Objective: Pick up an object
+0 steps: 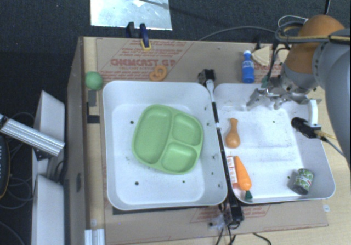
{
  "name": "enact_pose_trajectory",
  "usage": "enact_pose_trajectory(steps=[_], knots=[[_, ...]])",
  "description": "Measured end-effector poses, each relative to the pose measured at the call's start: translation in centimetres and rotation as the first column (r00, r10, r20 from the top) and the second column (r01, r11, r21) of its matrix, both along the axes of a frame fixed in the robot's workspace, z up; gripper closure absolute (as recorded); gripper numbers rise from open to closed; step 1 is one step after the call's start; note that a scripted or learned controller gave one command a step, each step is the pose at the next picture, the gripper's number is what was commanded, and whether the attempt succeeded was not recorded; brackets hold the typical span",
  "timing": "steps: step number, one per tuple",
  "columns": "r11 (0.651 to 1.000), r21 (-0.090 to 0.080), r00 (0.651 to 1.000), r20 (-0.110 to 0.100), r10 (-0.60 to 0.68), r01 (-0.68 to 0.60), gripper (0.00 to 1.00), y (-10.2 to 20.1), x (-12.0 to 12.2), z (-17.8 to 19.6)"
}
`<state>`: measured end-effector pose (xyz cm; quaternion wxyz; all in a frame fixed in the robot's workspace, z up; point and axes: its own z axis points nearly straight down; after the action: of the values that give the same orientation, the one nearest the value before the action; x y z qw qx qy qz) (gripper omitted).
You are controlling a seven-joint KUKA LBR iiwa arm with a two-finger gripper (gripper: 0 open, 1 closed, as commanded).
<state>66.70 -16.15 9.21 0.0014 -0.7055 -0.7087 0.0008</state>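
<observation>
Camera view: gripper (267,97) hangs over the right bin's (274,145) back edge, can't tell its state, nothing seen in it; gourd (233,134), carrot (242,173) and can (301,180) lie in that bin, green tray (167,138) in left bin (126,183).

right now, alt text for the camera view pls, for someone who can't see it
The end effector hangs over the far edge of the right bin, which holds an orange gourd-shaped toy, a carrot and a small can. The left bin holds a green divided plate.
</observation>
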Motion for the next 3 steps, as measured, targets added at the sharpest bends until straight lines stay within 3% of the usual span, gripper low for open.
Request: enact_pose_trajectory(steps=[2, 3], knots=[[1.0, 0.0, 1.0, 0.005, 0.001, -0.001, 0.0, 5.8, 0.2, -0.7], [1.0, -0.002, 1.0, 0.006, -0.003, 0.003, 0.0, 5.0, 0.2, -0.7]])
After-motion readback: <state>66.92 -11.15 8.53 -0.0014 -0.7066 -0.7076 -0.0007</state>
